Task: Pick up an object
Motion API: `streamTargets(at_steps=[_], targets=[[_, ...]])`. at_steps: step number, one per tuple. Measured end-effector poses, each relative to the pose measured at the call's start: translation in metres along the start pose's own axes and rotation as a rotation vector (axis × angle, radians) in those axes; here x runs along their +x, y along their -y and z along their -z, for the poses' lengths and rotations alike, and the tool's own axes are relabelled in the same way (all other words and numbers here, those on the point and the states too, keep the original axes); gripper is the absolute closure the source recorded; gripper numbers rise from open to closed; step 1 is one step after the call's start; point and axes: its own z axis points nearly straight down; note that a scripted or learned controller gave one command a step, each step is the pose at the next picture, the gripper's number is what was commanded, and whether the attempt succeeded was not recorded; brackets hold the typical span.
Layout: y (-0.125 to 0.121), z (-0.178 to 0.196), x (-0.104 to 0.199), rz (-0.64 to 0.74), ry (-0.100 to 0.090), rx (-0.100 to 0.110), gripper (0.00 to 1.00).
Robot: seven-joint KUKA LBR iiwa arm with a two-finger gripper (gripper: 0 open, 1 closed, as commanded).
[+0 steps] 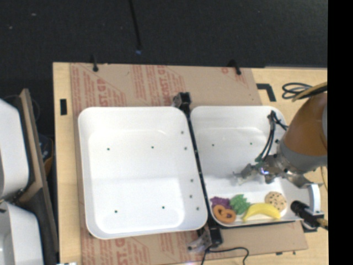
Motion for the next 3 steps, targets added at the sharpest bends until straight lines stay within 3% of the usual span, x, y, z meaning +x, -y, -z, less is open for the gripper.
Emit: streamTargets(at_steps=[1,2,3], targets=[[-0.056,-0.021,0.053,0.011,-0.002,0.0,0.0],[-0.152,-0.021,0.002,0.005,0.0,-0.001,0.0],[-0.101,-0.02,-0.04,0.001,0.001,0.0,0.0]])
